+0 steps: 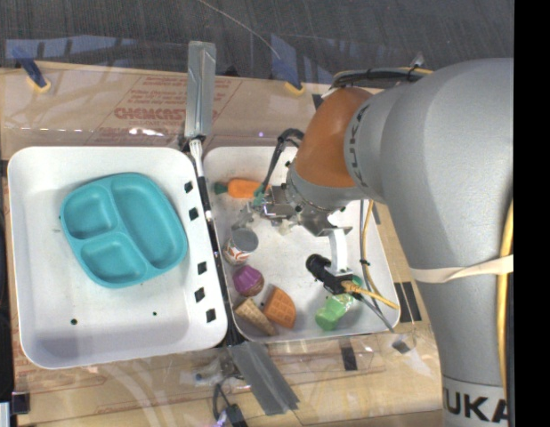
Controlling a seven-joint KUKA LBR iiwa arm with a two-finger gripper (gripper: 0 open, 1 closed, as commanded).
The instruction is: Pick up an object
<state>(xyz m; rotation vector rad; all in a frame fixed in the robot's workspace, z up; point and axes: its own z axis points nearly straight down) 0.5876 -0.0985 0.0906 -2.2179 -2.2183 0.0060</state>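
My gripper hangs low over the upper left part of the right bin, under the orange wrist band. An orange carrot-like piece lies just to its left, near the bin's back wall. A small grey can with a red-and-white piece against it sits just below the gripper. Further toward the front lie a purple piece, a waffle cone, an orange piece and a green piece. Nothing shows as held.
The left bin holds a teal divided plate. A grey divider with black clips runs between the bins. The arm's bulky grey body covers the right bin's right side and the bench beyond it.
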